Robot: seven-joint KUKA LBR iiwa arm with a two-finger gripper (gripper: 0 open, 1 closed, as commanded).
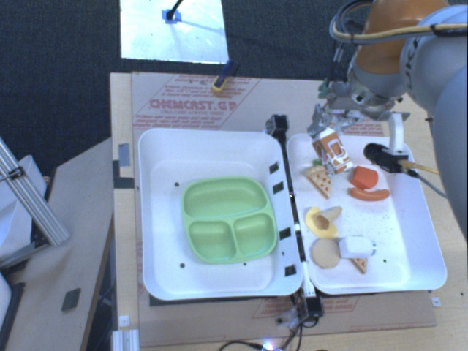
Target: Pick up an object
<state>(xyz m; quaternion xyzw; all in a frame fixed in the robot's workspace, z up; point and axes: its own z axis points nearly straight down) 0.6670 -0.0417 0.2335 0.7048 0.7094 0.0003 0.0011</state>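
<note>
The gripper [333, 126] is hanging over the far left corner of the right bin [420, 258], directly above a small orange-and-white carton [332, 151], its metal fingers reaching down toward the carton's top. Whether they are closing on the carton or merely touching it is something I cannot tell from this slanted view, so no grasp can be claimed. The step in hand appears to be the reach onto a chosen object; the next move calls for a firm closing on the carton and a straight lift clear of its neighbours.

Just near of the carton a toy pizza slice [319, 180] is lying, and to its right a red tomato-like piece [365, 176] is sitting above a hot dog sausage [369, 194]. Nearer still, a yellow banana-like piece [320, 222], a round cookie [325, 253] and a small white block [357, 246] are crowding the bin's near half.

In the left bin [164, 159] a green divided tray [227, 219] is resting alone.
</note>
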